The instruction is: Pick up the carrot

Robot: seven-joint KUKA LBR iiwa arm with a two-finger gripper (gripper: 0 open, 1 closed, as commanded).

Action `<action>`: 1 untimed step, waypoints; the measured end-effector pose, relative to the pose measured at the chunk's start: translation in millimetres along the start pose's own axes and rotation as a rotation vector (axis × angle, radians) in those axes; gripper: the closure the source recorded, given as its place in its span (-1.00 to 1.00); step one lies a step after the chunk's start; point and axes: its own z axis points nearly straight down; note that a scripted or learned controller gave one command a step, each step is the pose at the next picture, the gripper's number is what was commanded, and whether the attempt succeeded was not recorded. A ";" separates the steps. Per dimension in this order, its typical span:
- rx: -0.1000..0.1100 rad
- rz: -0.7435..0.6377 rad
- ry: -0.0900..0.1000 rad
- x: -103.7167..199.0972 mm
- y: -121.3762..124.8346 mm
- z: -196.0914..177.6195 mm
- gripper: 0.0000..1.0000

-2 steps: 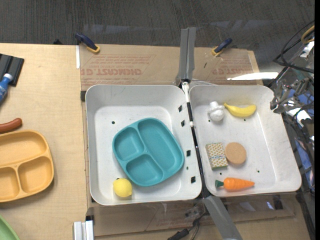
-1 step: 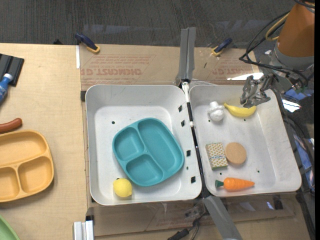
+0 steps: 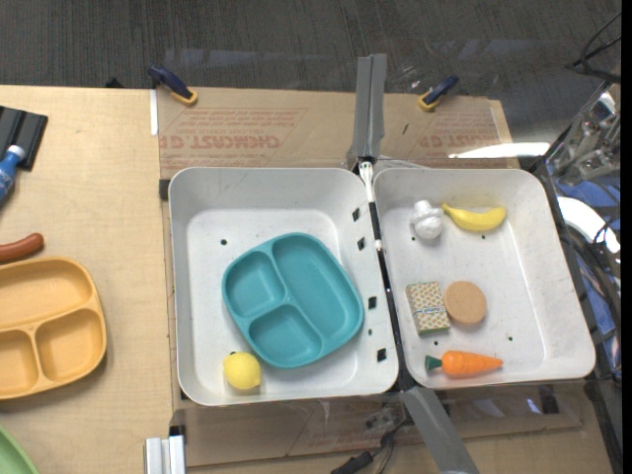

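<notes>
As we read the frame, carrot: lay on its side in the right bin, by the near wall, green end toward the divider between the bins, orange tip toward the right.
Carrot neighbours: we saw a tan disc and a small patterned block just behind it, side by side and apart from the carrot.
Right bin, far side: banana with a white lump just left of it, both well apart from the carrot.
Pincer: we could not tell its state.
Left bin: held a teal divided plate, three compartments, lying at a slant.
Yellow ball: sat at the near-left edge of the teal plate; we could not tell whether they touched.
Bench, left: we noted a yellow divided tray, with a brown sausage just behind it.
Behind bins: cardboard sheet, held by two clamps at its far edge.
</notes>
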 end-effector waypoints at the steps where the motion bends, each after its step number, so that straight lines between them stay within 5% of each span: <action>1: -0.005 -0.381 0.004 -2.1 41.8 118.5 1.00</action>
